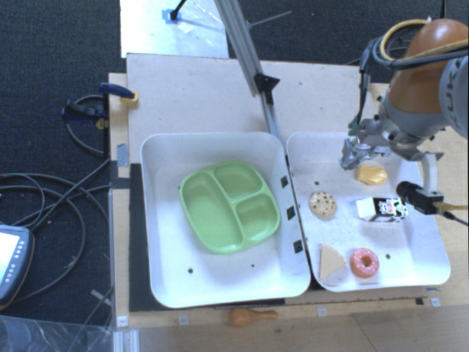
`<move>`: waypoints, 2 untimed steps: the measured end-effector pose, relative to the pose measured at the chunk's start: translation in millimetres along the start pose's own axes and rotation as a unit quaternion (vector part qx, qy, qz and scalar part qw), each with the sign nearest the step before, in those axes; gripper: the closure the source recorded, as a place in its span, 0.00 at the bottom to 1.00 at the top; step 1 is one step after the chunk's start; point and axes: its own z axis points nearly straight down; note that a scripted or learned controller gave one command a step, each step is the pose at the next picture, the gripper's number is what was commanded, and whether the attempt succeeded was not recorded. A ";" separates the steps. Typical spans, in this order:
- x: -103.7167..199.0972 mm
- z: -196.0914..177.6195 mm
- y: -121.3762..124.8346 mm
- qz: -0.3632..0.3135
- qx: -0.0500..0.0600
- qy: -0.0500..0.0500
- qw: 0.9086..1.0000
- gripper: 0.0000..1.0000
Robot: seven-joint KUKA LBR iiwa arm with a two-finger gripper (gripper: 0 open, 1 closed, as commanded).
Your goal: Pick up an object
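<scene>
The arm (429, 79) reaches over the right bin (440, 270), left of which sits the bin holding a green divided plate (231, 205). The pincer (357, 152) hangs just above-left of a yellow item (371, 174) (finger state cannot be told). Nearby lie a milk carton (381, 209), sandwich wedge (331, 262), pink doughnut (364, 262) and cookie (322, 204).

Divided tray (230, 207) in left bin (157, 218); cookie (322, 204) in right bin (432, 266).
</scene>
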 end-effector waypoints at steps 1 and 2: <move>49.6 3.2 -29.6 0.000 0.001 0.000 1.000 1.00; 93.3 3.0 -55.7 0.000 0.001 0.000 1.000 1.00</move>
